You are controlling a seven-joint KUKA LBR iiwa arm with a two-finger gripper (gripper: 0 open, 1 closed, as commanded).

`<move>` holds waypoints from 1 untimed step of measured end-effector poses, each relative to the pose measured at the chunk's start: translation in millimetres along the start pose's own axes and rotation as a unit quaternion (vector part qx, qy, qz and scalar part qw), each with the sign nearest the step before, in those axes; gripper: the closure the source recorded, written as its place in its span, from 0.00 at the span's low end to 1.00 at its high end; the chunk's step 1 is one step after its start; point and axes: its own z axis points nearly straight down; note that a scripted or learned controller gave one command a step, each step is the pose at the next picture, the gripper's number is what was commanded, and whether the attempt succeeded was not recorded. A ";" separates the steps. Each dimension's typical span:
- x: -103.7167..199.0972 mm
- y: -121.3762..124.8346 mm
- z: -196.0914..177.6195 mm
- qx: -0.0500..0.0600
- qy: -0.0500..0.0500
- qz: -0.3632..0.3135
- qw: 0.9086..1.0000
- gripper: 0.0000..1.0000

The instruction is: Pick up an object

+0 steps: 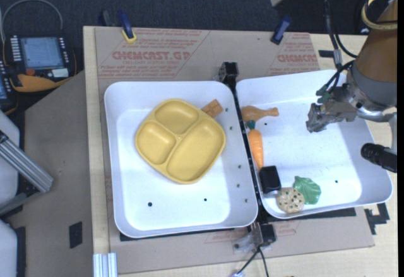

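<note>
While the grey two-finger gripper point(317, 119) hangs over the right white bin point(353, 162), grip unreadable; long orange plastic carrot point(255, 148) lies leftward, lengthwise toward the camera

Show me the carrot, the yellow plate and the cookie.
carrot point(255, 148), camera view, middle of its orange body
yellow plate point(181, 141), camera view, ridge between its compartments
cookie point(290, 200), camera view, centre of its face

Teach pendant point(39, 58) beside bench point(95, 118)
</note>
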 end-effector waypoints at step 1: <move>57.8 0.5 13.6 0.000 0.000 0.001 1.000 1.00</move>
